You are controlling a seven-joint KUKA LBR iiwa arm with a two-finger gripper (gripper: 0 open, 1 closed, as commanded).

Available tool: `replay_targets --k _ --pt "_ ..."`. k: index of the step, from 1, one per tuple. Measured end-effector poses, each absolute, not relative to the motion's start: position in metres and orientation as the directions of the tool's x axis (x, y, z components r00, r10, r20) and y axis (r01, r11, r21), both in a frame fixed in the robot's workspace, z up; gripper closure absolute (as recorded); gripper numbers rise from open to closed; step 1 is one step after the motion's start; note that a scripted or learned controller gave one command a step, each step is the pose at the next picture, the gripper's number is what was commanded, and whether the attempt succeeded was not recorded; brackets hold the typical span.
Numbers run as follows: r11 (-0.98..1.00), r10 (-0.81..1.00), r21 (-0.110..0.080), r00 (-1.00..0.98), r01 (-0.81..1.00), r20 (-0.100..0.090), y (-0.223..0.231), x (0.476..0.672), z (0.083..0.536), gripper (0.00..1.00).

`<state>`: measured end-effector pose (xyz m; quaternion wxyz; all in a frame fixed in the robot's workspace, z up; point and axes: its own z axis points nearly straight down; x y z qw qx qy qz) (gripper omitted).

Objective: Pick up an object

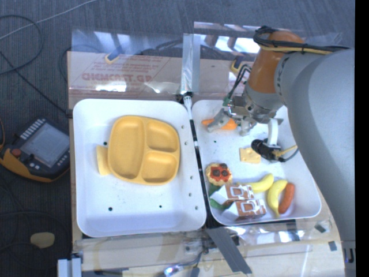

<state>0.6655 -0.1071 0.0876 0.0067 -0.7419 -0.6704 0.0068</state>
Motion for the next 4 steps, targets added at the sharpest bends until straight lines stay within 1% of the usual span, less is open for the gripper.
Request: replay_targets --k 1,2,3,4 --pt "-0.102 0.995 -0.018 0.102 0.995 -0.002 -0.107 0.666 0.088 0.00" --pt "-0.103 0.995 -0.030 0.103 0.994 -0.003 -0.108 0.663 0.095 1.00" --pt "-0.102 0.995 -0.019 0.102 0.995 -0.005 -0.108 0.665 0.096 0.00" --pt "-0.029 1.000 -0.002 0.029 1.000 -0.004 -0.120 0.622 0.176 0.00"
